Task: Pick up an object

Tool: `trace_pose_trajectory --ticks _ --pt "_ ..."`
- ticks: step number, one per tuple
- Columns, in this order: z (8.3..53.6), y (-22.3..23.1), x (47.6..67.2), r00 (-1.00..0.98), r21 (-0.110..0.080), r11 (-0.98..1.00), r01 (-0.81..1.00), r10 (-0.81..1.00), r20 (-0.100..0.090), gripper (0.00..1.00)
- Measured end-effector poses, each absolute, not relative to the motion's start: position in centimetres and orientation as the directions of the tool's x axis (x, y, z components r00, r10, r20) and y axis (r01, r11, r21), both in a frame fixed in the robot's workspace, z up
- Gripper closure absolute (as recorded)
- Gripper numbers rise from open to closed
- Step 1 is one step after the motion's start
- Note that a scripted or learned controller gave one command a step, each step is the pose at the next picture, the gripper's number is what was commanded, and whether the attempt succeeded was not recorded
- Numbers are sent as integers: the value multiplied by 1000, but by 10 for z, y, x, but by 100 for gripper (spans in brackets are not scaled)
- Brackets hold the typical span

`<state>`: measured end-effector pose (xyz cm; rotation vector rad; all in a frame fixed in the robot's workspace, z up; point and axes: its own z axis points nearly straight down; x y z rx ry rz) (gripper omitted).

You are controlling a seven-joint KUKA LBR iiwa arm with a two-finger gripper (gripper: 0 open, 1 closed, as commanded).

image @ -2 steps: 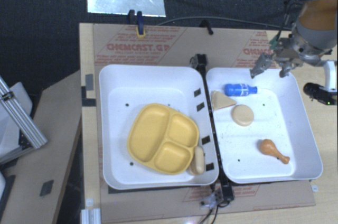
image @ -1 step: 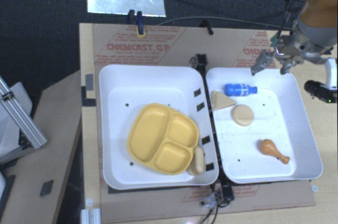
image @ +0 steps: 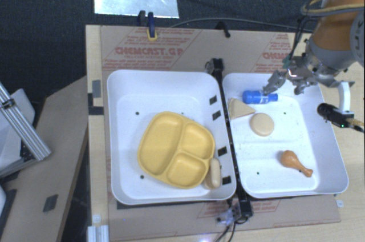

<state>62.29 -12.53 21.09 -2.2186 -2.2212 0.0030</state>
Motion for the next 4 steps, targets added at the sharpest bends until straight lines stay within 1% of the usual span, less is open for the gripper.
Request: trace_pose_trajectory --ticks 2,3,4 --pt "101 -114 606 -1 -4 1 1000 1000 1 0" --pt "115 -114 609 -2 4 2 1000 1000 -1 100" --pt "173 -115 620 -4 8 4 1000 1000 -1 100"
